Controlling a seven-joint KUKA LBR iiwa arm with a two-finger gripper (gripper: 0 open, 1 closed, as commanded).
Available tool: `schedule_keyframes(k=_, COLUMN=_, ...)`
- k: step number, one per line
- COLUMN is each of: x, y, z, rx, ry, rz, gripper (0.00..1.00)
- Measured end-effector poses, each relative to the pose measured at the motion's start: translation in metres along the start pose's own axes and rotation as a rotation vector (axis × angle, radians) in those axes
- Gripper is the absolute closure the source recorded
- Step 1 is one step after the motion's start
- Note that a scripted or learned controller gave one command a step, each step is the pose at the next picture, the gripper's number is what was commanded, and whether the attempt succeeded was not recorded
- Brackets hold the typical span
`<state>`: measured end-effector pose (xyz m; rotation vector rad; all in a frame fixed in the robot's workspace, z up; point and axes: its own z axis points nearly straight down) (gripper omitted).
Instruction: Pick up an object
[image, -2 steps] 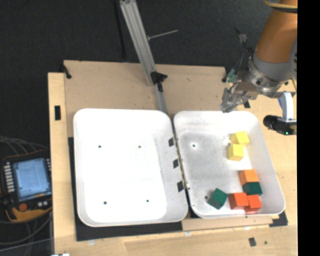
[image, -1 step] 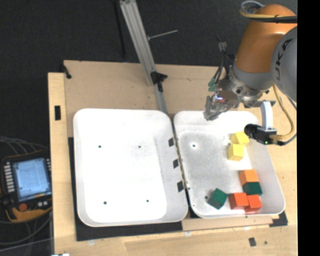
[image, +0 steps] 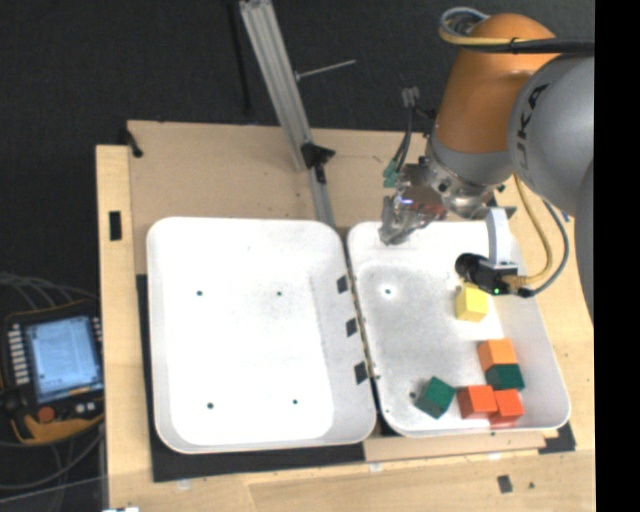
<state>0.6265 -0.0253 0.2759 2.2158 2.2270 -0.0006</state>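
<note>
From my screen, the tool (image: 400, 222) hung over the far left corner of the right bin (image: 400, 330); I could not tell its state. The yellow block (image: 471, 303) lay near the bin's right wall, and orange blocks (image: 490, 398) and green blocks (image: 435, 396) clustered at the near edge

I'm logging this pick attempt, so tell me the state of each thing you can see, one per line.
Gripper: over the right bin's far left corner, nothing visibly held.
Yellow block: lying loose in the right bin.
Orange blocks: clustered at the near right corner, one more just behind.
Green blocks: one tilted beside the orange ones, one among them.
Left bin: nothing in it.
Handheld screen: lit.
</note>
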Motion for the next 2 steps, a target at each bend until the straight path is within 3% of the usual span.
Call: schedule_keyframes(k=2, x=0.106, y=-0.013, z=0.002, rx=0.002, ry=0.002, rz=-0.002, gripper=1.00)
